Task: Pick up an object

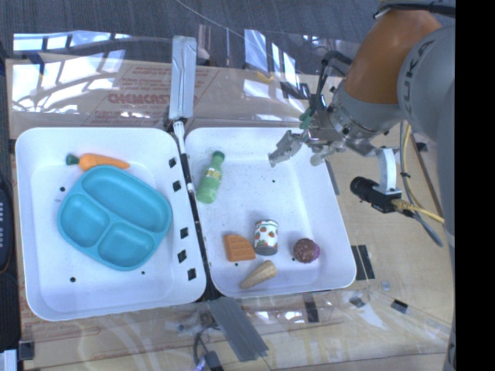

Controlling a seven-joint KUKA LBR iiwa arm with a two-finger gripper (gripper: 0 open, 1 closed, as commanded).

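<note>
Bins fill the middle of the bench, two shallow white ones side by side with a dark hinged divider between them. The left bin (31, 284) holds a blue sectioned plate (114, 216) with three compartments, and an orange toy carrot (102, 161) with a green tip lies just beyond the plate's far edge, close to it. The right bin (340, 261) carries the loose toys. A green bottle (209, 178) lies tilted near the bin's left wall, in the far half. Toward the near edge sits a cluster: an orange waffle-like wedge (239, 247), a small patterned can (266, 237) standing upright just to its right and nearly touching it, a tan ice-cream cone (258, 274) lying on its side nearer than both, and a dark reddish ball (305, 250) a little apart to the right of the can. The grey arm, with its orange band, comes in from the right and far side. Its gripper (303, 150) hangs over the far right part of the right bin, above bare white floor, well apart from the bottle and from the near cluster. Two grey fingers (281, 151) splay apart with a clear gap between them, so the pincer stands open, and nothing sits between them. Cables and a black fitting trail beside the arm, outside the bin's right wall.
</note>
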